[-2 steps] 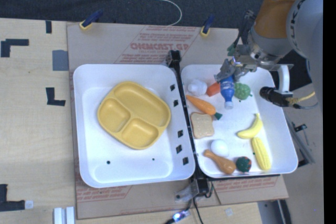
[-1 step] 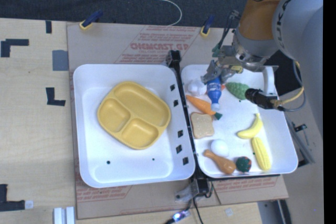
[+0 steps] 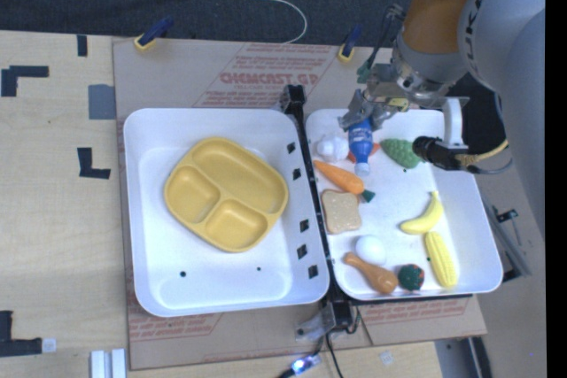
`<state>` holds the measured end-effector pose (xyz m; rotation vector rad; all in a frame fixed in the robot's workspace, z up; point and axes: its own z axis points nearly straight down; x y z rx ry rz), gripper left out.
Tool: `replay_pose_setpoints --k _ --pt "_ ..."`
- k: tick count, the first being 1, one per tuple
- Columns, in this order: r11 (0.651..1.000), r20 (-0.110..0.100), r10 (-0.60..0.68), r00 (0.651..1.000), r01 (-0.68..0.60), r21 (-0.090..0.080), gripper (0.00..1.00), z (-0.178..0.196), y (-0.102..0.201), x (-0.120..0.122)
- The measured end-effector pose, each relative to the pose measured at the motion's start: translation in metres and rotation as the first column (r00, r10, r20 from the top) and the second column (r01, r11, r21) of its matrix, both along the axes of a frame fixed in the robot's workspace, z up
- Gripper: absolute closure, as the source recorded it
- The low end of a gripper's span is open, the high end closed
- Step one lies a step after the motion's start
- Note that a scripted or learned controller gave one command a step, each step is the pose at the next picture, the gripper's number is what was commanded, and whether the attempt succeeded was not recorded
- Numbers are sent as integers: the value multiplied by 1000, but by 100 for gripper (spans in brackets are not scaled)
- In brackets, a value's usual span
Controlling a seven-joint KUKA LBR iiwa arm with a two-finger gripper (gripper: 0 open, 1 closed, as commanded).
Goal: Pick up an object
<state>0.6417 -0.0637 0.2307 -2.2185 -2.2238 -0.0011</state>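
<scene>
Two white bins [image 3: 146, 217]. One yellow tray [image 3: 226, 193] at nine o'clock. At three o'clock: one carrot [image 3: 339, 176], bread slice [image 3: 340, 212], egg [image 3: 369, 249], drumstick [image 3: 370, 273], banana [image 3: 423, 217], corn cob [image 3: 441, 258], bottle [image 3: 360, 146].

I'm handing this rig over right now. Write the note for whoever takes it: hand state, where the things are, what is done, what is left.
Hand: low over the back left corner of the right bin, right at the top of the blue bottle. I cannot tell whether it grips the bottle.
Right bin: bottle, carrot, bread slice, egg, drumstick, banana, corn cob, two green items, all lying in the bin.
Left bin: yellow divided plate.
Done: hand brought to the bottle.
Left: confirm the grip, then lift one thing out.
</scene>
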Motion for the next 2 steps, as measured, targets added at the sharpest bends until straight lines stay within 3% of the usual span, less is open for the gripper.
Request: replay_pose_setpoints --k 1,2 --pt "1000 -4 -3 1000 3 -2 100 -12 -14 -12" --pt "1000 -2 -1 1000 1 -2 100 -15 -13 -3"
